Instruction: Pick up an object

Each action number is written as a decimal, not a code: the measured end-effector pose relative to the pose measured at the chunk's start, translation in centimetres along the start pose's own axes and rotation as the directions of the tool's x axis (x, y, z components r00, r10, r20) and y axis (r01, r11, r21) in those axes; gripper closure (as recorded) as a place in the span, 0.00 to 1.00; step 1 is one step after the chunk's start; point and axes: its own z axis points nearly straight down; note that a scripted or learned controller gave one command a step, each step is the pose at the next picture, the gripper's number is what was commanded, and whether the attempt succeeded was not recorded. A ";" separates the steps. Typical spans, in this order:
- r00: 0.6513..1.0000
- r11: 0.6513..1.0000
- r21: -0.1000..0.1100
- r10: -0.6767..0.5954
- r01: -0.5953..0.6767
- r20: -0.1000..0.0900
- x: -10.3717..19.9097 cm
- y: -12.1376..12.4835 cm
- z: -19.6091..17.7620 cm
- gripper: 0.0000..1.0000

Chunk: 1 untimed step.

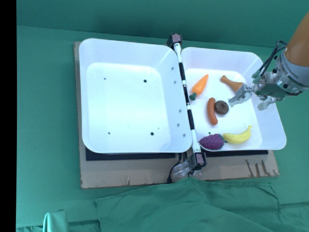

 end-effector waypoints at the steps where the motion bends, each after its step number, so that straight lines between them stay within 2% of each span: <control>1: 1.000 1.000 0.000 0.000 0.000 0.000 0.0 0.0 0.0 0.00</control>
